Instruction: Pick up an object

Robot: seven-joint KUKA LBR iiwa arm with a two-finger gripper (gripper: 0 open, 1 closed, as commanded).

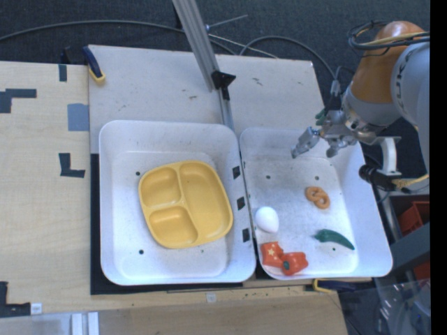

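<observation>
We note the grey arm with its orange band (394, 37) reaching in from the right, its two-finger jaws (318, 146) hanging over the far part of the right-hand shallow white plastic bin (370, 257). The two fingers (304, 145) stand spread apart with a gap between them, and we see nothing held in that gap. Nearest the jaws, a little toward the camera and slightly right of them, lies a small orange pretzel-shaped toy (318, 197) on the bin floor, apart from the fingers. Farther toward the camera, left of the jaws' line, sits a white egg-shaped object (267, 219) close to the bin's left wall. Just beyond it, at the near rim, we log a red and orange blocky toy (283, 257), touching or nearly touching the egg; which, we cannot tell. A dark green pepper-shaped toy (334, 239) lies to the right of those two, well apart from the jaws. Well to the left of the jaws, in the neighbouring left-hand shallow white bin (115, 257), rests a yellow plastic plate with three compartments (186, 203). Both bins sit side by side on the pale surface (154, 82).
</observation>
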